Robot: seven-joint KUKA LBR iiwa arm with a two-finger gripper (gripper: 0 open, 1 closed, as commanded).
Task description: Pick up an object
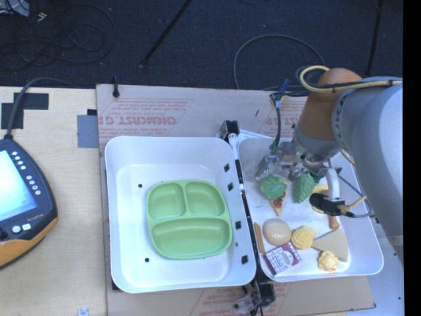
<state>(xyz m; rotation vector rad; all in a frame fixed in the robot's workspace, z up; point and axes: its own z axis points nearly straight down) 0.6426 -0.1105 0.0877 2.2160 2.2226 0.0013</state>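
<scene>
Gripper (287, 170) low in right bin (368, 259), over green leafy toy (272, 187); finger spread and any grasp: can't tell, wrist blocks it. Toy probably light, rigid plastic, slippery; pinch across its narrow middle.

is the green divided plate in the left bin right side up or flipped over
Right side up: the green divided plate shows its three hollow compartments facing up.

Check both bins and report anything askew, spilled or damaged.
Nothing looks spilled or broken. The green divided plate lies flat in the left bin, turned slightly askew to the walls. The right bin holds a loose jumble of toy food, including a red packet lying tilted near its front edge. The gripper hangs over that pile.
</scene>
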